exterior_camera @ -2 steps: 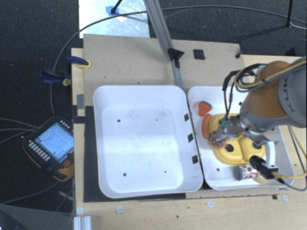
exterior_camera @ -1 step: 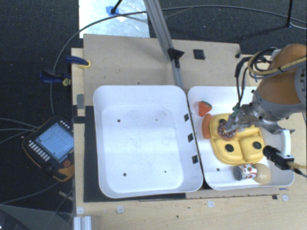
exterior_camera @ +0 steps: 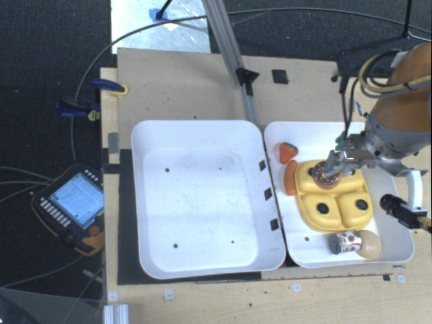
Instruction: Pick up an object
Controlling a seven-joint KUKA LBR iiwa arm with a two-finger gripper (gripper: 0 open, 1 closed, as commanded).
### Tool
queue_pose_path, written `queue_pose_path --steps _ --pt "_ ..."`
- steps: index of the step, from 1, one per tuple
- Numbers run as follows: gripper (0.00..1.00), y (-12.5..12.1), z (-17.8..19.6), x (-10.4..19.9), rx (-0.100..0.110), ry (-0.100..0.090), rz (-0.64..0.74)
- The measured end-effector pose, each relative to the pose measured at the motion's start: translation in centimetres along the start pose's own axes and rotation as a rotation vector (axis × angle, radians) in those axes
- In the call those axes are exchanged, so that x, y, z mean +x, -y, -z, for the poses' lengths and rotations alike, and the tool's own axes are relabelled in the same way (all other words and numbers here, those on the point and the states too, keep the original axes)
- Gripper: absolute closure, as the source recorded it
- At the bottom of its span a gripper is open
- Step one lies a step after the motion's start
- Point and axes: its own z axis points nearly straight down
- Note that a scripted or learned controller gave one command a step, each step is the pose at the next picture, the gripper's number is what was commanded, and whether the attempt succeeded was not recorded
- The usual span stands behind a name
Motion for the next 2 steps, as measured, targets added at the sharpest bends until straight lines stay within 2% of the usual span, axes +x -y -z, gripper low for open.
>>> queue_pose_path --steps 1,2 --pt "1.00 -0.2 5.3 0.0 0.000 0.000 0.000" --pt "1.00 -0.2 3.4 5.7 0.005 -0.002 0.005"
